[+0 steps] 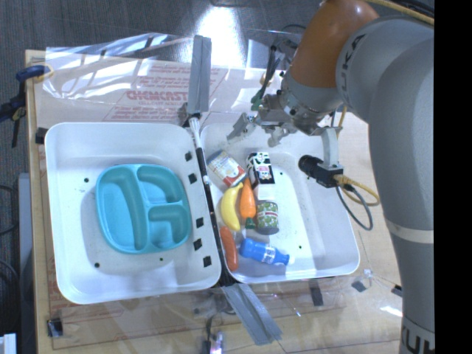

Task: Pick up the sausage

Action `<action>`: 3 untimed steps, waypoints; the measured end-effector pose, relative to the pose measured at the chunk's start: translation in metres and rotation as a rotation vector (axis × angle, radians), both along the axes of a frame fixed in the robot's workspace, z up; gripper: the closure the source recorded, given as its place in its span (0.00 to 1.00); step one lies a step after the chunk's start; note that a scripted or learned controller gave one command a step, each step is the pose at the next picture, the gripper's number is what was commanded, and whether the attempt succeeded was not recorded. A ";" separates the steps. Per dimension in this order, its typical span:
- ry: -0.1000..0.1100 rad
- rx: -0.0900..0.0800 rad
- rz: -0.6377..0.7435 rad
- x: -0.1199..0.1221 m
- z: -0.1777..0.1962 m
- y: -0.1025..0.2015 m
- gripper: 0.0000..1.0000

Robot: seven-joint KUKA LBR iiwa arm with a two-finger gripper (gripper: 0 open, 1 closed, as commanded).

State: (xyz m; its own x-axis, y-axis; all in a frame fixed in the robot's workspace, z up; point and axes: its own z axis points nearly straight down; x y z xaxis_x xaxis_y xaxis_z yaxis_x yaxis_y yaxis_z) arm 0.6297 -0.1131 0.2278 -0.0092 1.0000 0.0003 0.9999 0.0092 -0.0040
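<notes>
Camera view looks down on the two white bins, and the gripper (271,126) hangs over the far end of the right bin (333,231), its fingers spread apart with nothing between them. The sausage (229,248), a reddish-orange link, lies at the opposite end of that bin, toward the camera and to the gripper's left as seen here, pressed close along the divider wall between the two bins. Its long axis runs roughly parallel to that wall, pointing from the near rim back toward the gripper, so the tool would meet it end-on unless the wrist turns to set the fingers across its width. Between tool and target sits a cluster: a small packet (225,168) and a dark carton (261,169) just below the gripper, then a banana (231,206) and a carrot (248,200) standing side by side, with the banana's near tip touching or overlapping the far end of the sausage. A small can (266,217) and a blue bottle (263,252) lie just beside the sausage on the side away from the wall. I judge that the coming move must carry the gripper over this clutter toward the near end of the bin and down into a narrow slot, wall on one side, bottle on the other. The blue tray (144,206) in the left bin (66,198) plays no part.
</notes>
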 end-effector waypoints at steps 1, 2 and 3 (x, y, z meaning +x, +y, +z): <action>-0.005 -0.002 0.035 -0.034 -0.115 -0.064 0.00; -0.004 -0.006 0.061 -0.033 -0.135 -0.008 0.00; 0.021 -0.014 0.216 0.013 -0.132 -0.007 0.00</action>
State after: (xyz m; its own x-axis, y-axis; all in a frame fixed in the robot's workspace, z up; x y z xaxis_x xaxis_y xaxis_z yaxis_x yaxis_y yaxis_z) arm 0.6425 -0.1204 0.0953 -0.2232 0.9747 -0.0106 0.9745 0.2228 -0.0268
